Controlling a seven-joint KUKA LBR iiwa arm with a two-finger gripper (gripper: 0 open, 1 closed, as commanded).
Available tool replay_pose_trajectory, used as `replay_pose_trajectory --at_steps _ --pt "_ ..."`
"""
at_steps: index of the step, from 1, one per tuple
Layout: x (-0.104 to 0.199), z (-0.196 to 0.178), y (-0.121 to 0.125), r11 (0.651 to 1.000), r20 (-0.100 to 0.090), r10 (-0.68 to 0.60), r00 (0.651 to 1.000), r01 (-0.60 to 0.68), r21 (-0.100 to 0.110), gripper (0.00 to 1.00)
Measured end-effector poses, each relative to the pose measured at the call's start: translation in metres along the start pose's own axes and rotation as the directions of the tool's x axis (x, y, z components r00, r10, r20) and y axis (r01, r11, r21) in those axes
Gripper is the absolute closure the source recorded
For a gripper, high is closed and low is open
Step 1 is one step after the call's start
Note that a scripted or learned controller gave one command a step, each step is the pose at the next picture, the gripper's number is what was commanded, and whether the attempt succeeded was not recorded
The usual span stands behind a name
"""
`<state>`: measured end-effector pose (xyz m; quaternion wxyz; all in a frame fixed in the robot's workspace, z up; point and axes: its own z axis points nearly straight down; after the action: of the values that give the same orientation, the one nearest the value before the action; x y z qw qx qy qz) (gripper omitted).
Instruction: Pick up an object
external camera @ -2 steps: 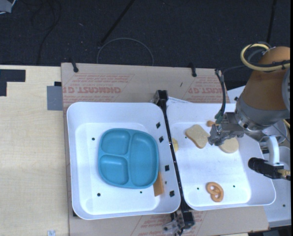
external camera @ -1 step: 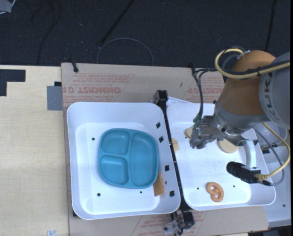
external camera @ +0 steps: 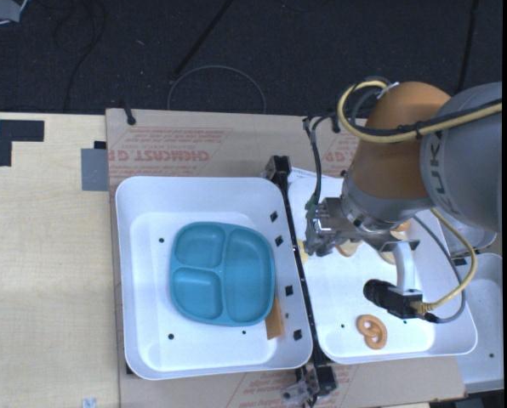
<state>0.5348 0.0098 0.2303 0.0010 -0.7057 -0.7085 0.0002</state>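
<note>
The pretzel [external camera: 373, 331] lies lower-right of your gripper [external camera: 320, 230] in the right bin [external camera: 334, 308]; whether the gripper is open can't be told.

Smooth glossy teal plastic plate [external camera: 222, 272], matt white plastic bins [external camera: 143, 195].

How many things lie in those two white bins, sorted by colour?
Blue: 1, the divided plate
Brown: 1, the slim strip beside it
Orange-tan: 1, the pretzel-shaped piece
Total: 3 in plain sight; the arm hides part of the right bin.
</note>
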Motion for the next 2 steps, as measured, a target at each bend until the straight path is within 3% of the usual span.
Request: replay_pose_trajectory --at_steps 1,2 --pt "0.058 -0.006 -0.009 1.0 -0.001 -0.002 1.0 0.002 0.001 1.0" --pt "0.093 0.007 -0.01 1.0 0.001 0.001 1.0 -0.001 0.005 1.0"
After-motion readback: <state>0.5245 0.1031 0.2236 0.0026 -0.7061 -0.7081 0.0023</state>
